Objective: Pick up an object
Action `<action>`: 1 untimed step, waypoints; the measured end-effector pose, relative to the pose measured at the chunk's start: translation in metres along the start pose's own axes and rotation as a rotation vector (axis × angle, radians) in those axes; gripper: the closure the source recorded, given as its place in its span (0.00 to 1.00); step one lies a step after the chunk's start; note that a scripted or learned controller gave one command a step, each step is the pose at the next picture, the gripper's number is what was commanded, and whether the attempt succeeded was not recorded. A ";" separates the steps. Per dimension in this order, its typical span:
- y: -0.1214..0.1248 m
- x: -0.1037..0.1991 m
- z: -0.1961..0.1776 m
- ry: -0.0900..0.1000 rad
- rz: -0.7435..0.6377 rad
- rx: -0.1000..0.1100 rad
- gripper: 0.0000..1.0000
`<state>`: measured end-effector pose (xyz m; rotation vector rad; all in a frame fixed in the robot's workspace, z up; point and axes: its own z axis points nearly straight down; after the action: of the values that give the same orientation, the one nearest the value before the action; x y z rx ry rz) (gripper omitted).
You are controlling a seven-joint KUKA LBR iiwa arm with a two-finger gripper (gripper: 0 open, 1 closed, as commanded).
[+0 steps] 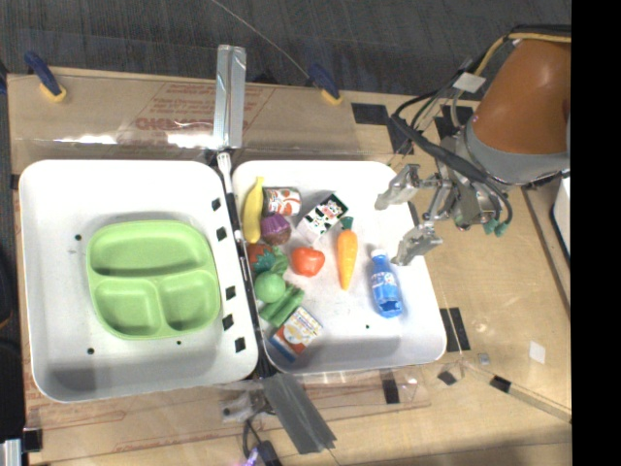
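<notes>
My gripper (406,219) hangs open over the right edge of the right bin (417,328), its two fingers spread wide with nothing between them. Just left of and below it lie a blue bottle (384,283) and an orange carrot (345,254). Further left in the same bin are a red tomato (308,260), a small milk carton (324,214), a red can (282,201), a yellow banana (252,209), a purple onion (276,228), green vegetables (273,292) and a small box (297,330).
The left bin (58,357) holds a green divided tray (152,279). A metal bar (230,90) rises at the back between the bins. Cables run from the arm (519,95) at the right.
</notes>
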<state>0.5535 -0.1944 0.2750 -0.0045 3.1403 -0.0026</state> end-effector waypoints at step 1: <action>-0.015 -0.044 0.160 -0.007 0.018 0.001 0.00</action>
<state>0.5981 -0.2091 0.1155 0.0239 3.1334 -0.0046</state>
